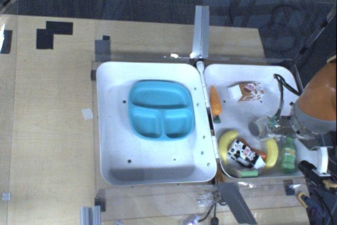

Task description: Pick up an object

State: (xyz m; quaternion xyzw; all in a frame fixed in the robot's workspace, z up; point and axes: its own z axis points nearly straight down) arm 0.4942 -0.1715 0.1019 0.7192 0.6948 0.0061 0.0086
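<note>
The gripper (275, 125) hangs low over the right bin (284, 72), in its middle toward the arm's side. It is a dark tangle of hardware and cable, so I cannot tell whether it is released or clenched, and nothing can be seen held in it.

Just beside it, toward the bin divider, lies a small greyish translucent object (257, 127), perhaps a cup, too blurred to name. Just in front of the gripper, toward the near wall, sits a yellow banana (271, 152), with a green bottle (288, 159) next to it on the arm's side. Further toward the divider are a black-and-white patterned box (241, 151) and a second banana (226, 144). Beyond the gripper, toward the far wall, lies a brown-and-white packet (247, 91), and an orange carrot (215, 100) rests against the divider.

The nearest banana looks like the easiest pick. It is probably a light, stiff plastic toy with a smooth, curved skin that could slip, so it should be gripped across the middle of its arc. The greyish object looks light and likely to skate away.

The near corner is crowded, with the banana, bottle and box close together and hard by the wall. More open floor lies between the gripper and the packet. The left bin (113, 129) holds a blue divided plate (160, 109).
</note>
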